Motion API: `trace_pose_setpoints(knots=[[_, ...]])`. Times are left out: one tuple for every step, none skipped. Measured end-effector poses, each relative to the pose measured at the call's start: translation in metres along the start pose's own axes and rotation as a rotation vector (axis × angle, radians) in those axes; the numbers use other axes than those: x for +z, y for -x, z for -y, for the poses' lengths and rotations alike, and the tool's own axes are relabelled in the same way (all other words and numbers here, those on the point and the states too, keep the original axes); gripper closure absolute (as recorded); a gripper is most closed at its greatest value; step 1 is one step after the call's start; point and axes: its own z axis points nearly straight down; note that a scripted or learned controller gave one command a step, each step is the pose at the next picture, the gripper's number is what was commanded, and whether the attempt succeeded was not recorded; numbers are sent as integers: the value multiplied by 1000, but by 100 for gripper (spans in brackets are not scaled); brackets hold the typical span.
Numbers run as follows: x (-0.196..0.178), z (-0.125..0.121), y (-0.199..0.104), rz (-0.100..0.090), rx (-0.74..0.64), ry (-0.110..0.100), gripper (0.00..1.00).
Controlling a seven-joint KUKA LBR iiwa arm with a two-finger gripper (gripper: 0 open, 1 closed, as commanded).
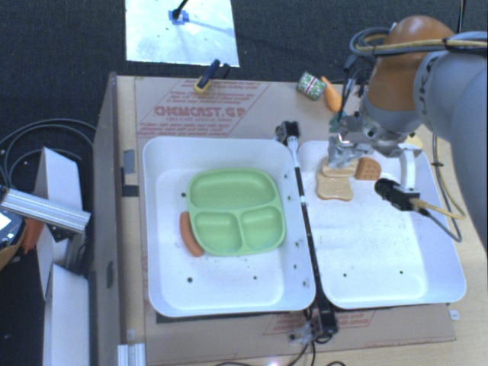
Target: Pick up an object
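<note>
Nearest the camera, the front half of the right bin (396,280) lies bare, and so does the front of the left bin (221,280). Further in, the left bin holds a green divided plate (235,208) with an orange-red sausage (190,235) lying just beside its left edge. At the far left corner of the right bin lies the likely target, a slice of bread (335,187). It is pale tan, flat and roughly square with a slightly darker crust line, and it lies close to the wall between the bins. A smaller, browner waffle piece (367,169) sits just beside its far right corner, perhaps touching it. The hand (341,157) hangs right over the slice's far edge, and from this angle I cannot tell whether it is clenched or released, or whether it grips anything. The risk, as I judge it, comes from the bread's thinness. A flat slice offers little to pinch, so the hand may close on air, slide the slice against the bin wall, or catch the waffle piece instead. Beyond the bins, a small green can (311,85) and a carrot (332,96) rest on the table (198,105).
</note>
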Motion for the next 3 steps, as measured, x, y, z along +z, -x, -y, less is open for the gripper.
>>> trace_pose_setpoints(knots=[[75, 0, 46, 1, 4, -4, 100], [-40, -14, 2, 0, 0, 5, 100], [-38, -12, 3, 1, 1, 1, 0]])
